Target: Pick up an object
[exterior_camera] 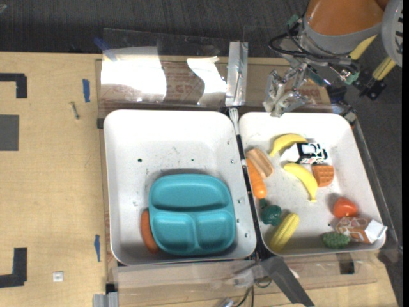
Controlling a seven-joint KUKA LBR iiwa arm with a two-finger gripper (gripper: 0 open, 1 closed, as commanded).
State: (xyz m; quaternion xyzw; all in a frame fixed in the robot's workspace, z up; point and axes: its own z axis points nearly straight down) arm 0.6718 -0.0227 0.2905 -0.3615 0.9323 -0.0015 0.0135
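Right now your pincer [281, 101] hangs over the right bin's [361, 152] far rim, fingers spread and grasping nothing, well apart from the bananas [300, 168].

Two yellow bananas [300, 171] lie in the right bin [364, 152], with a hot dog [259, 162], carrot [257, 187], corn [284, 230] and tomato [345, 207] nearby.

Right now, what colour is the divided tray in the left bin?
Teal blue; the tray shows plainly in the camera view.
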